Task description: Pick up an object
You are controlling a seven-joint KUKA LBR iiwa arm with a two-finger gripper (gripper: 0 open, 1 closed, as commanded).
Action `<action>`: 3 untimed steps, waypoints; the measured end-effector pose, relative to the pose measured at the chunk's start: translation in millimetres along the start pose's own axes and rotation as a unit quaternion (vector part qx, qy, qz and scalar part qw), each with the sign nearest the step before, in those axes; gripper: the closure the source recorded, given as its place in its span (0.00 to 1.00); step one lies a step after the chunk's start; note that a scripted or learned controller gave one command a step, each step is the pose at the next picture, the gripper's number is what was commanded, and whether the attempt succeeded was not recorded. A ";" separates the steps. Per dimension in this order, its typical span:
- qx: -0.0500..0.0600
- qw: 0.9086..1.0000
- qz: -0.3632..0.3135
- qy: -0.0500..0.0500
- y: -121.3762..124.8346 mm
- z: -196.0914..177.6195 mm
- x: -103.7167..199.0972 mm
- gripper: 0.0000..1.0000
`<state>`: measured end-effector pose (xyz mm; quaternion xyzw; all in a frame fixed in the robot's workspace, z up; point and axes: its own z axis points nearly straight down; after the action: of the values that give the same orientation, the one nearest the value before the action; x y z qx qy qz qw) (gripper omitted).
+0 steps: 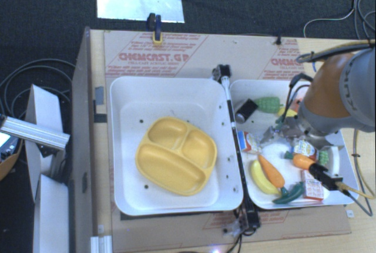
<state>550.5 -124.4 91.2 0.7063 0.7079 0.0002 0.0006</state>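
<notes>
The arm's bulk is covering much of the right bin (252, 187), and whether the gripper (276, 131) is open or closed cannot be told. Beneath it, toys are crowding together: a carrot (271, 170) lying across a banana (261, 179), a black block (246, 110) farther off. A glossy yellow divided plate (176, 155) is sitting in the left bin (126, 105).

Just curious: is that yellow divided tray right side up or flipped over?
Right side up: the yellow divided tray shows its hollow compartments facing upward in the left bin.
</notes>
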 end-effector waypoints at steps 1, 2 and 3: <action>-0.003 1.000 -0.002 0.000 62.3 6.3 10.9 0.00; 0.030 1.000 0.004 -0.003 108.0 10.4 32.7 0.00; 0.031 1.000 0.006 -0.003 105.7 0.9 29.5 1.00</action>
<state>656.2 -94.6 90.4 0.7099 0.7037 -0.0235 -0.0192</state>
